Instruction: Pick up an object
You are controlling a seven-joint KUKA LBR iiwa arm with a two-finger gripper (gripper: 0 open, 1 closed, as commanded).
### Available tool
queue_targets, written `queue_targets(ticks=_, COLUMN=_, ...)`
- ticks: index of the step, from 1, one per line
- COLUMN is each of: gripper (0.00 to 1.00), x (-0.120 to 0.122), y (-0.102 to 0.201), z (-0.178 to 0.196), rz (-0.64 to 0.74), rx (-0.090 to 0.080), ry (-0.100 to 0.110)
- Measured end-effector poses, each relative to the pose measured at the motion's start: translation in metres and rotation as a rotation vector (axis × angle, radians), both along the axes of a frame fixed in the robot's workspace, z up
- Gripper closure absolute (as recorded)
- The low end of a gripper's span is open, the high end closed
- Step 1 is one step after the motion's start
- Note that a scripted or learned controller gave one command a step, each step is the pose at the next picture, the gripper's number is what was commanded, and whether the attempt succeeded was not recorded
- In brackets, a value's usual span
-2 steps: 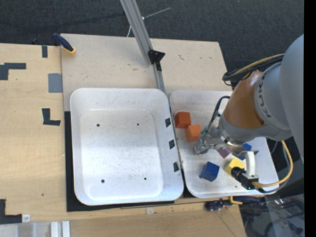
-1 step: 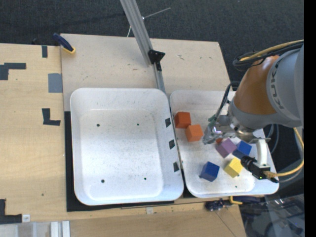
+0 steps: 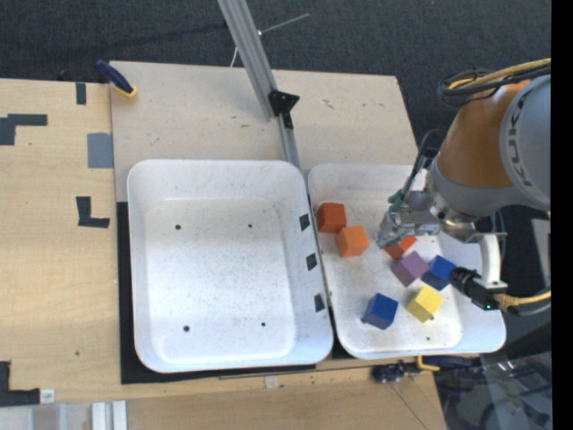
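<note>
1. Camera view: your gripper hangs low over the right bin, from the right.
2. Jaws: can't tell how far apart; a small red-orange block sits right at the tips, grip unconfirmed.
3. Same bin: two orange blocks to the left, purple block just below, two blue blocks and a yellow block nearer you.
4. Left bin alongside.

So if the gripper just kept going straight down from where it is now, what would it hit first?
Most likely the small orange-red block showing just under the gripper in the right bin. The purple block sits right beside it and could be clipped too. Height above the blocks can't be judged from this slanted view.
</note>
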State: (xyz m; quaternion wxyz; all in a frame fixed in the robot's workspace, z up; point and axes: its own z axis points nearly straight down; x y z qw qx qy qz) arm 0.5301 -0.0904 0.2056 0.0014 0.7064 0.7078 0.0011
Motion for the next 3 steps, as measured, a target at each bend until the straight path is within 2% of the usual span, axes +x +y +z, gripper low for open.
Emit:
queue_targets(ticks=1, gripper=1.0, x=0.001, y=0.0, z=0.043, rz=0.0, rx=0.0, ry=0.0)
queue_targets(ticks=3, gripper=1.0, x=0.005, y=0.099, z=0.051, rz=0.005, rx=0.002, ry=0.005)
